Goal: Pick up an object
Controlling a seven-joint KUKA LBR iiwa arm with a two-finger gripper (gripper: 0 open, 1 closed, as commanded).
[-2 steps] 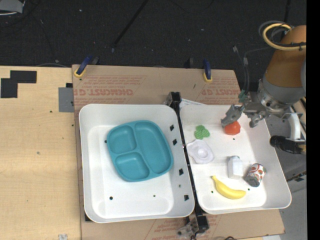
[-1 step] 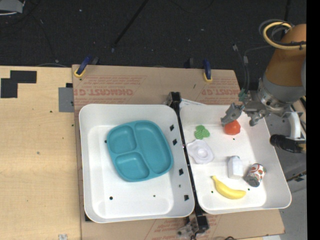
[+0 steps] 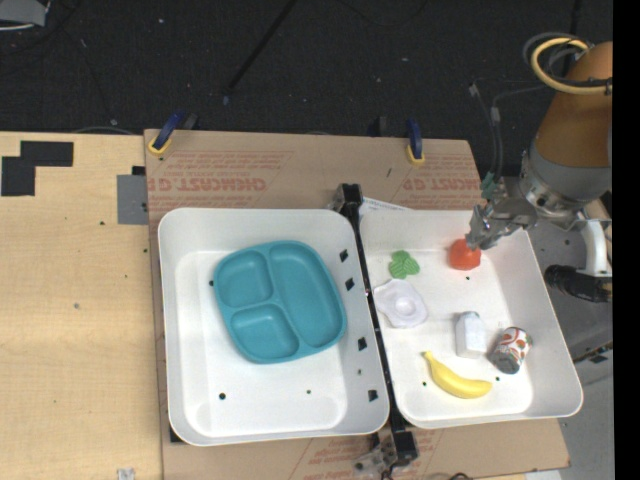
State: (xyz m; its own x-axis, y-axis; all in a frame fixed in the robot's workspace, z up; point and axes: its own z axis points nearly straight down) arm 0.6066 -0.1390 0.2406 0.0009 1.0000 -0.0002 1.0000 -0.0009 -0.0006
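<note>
The right bin point(image 3: 545, 298) holds several small objects. A red object point(image 3: 464, 256) sits near its far edge, with a green piece point(image 3: 403, 264) to its left. Further forward lie a white round item point(image 3: 401, 305), a white block point(image 3: 468, 332), a patterned cup on its side point(image 3: 510, 349) and a yellow banana point(image 3: 457, 379). My gripper point(image 3: 484, 232) hangs just above and to the right of the red object, close to it. Nothing is visibly held.
The left bin point(image 3: 190, 368) holds a teal divided plate point(image 3: 278, 299). A black divider point(image 3: 365, 308) runs between the bins. The grey arm with its orange band point(image 3: 575, 118) comes in from the upper right. Blue-and-yellow clamps point(image 3: 414, 146) stand on the cardboard behind.
</note>
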